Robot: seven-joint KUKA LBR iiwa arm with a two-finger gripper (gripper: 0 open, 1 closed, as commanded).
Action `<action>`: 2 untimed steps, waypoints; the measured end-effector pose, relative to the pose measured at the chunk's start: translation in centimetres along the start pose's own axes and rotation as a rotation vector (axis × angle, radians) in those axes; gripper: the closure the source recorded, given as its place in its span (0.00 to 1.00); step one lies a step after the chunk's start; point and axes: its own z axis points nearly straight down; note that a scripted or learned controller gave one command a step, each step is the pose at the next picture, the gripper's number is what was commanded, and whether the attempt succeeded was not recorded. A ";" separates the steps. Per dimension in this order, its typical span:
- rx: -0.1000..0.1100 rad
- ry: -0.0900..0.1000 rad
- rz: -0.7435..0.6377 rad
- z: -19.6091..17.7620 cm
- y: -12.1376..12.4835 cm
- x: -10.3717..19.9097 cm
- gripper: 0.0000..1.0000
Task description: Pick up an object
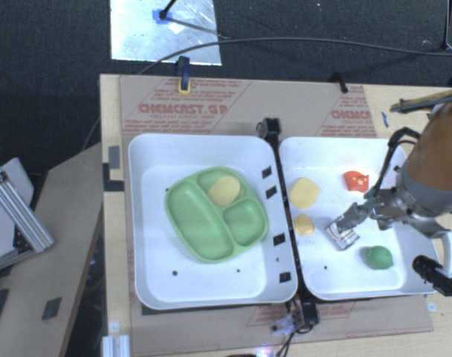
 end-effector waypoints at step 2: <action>-0.007 -0.001 -0.001 3.8 0.3 -0.4 0.00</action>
